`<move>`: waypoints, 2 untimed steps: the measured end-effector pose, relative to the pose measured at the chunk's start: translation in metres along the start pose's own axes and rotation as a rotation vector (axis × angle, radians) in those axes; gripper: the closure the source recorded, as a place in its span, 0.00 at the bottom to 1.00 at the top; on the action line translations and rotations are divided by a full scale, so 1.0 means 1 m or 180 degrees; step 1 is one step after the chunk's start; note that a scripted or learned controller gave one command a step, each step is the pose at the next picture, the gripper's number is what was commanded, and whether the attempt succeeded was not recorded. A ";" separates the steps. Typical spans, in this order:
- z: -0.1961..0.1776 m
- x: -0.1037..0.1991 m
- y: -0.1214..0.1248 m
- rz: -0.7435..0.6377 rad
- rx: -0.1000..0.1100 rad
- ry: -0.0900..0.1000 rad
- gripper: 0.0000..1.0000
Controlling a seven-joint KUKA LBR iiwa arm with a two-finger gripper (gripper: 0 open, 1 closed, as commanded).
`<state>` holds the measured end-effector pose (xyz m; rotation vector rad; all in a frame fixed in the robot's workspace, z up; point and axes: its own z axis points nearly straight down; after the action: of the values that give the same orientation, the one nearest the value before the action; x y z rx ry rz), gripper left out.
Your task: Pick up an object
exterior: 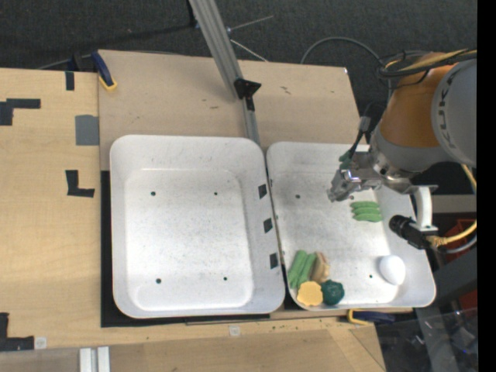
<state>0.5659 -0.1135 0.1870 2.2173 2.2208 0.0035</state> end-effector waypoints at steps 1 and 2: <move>-0.032 0.000 0.001 0.0000 0.0004 0.0000 1.00; -0.043 0.051 0.015 -0.0016 0.0012 0.0009 1.00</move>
<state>0.5812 -0.0625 0.2299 2.2149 2.2296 0.0023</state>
